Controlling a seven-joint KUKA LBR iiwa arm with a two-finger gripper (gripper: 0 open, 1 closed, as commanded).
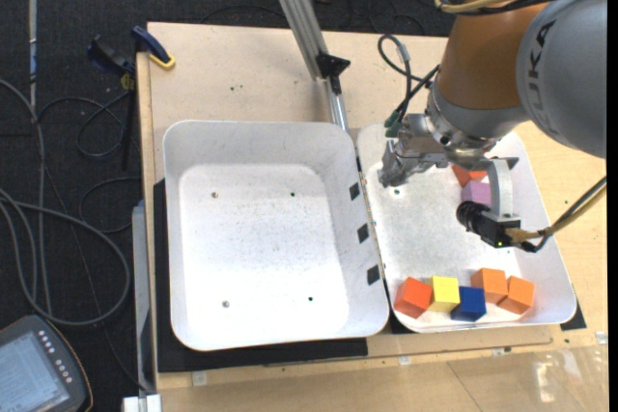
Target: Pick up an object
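While we can't tell how the claw (pixel 394 171) is set, the blocks (pixel 463 294) sit well toward the right bin's (pixel 555 299) near edge.

floor: dark carpet (pixel 68 5) | cables (pixel 58 207) strewn | bench: pale wood (pixel 241 72) | light: even

Two bins sit side by side: the left bin (pixel 193 159), and the right bin (pixel 406 236) with blocks (pixel 463 294) clustered along its near edge.
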